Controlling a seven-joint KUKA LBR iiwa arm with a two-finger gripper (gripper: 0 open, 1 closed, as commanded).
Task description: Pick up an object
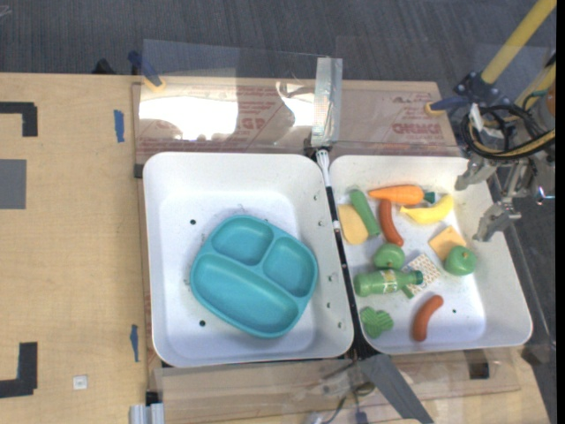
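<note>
Two white bins sit side by side on the bench. The right bin [494, 325] holds toy food: a carrot [397, 194], banana [433, 212], green apple [459, 260] and red sausage [425, 316]. The tool [494, 206] hangs at this bin's right edge; I cannot tell its finger state. The apple, nearest, looks light, hard and slippery; grip across its middle.

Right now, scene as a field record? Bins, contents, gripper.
left bin: teal divided plate
right bin: toy food, loose
near far wall: carrot, banana
near divider: green pepper
right side: green apple, cheese wedge
near front: sausage, bottle
gripper: above right bin's right edge, holding nothing visible
</note>
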